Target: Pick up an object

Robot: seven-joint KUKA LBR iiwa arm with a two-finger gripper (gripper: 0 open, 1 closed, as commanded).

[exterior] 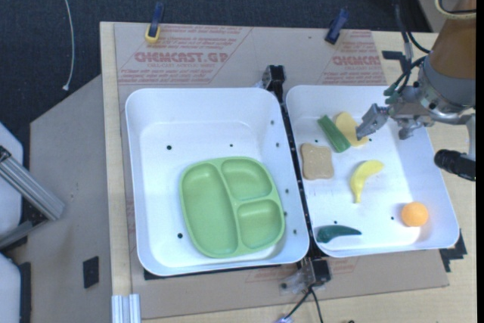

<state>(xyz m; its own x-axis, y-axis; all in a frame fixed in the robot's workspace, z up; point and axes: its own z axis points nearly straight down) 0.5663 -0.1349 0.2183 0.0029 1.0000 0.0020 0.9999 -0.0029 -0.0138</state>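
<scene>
The right bin (431, 163) holds several small objects. A green stick (332, 134) lies next to a pale yellow piece (346, 123) near the bin's back. A tan slice (317, 161) is to the left and a yellow banana (364, 176) in the middle. An orange ball (414, 215) sits at the front right, and a dark teal piece (336, 233) lies along the front wall. My gripper (387, 126) hovers over the back of this bin, just right of the pale yellow piece. Its fingers (371, 119) are spread open with nothing between them.
The left bin (151, 132) holds a green divided plate (231, 204) toward its front. A black clamp (274, 76) sits where the two bins meet at the back. Blue clips (336, 25) pin the cardboard's far edge.
</scene>
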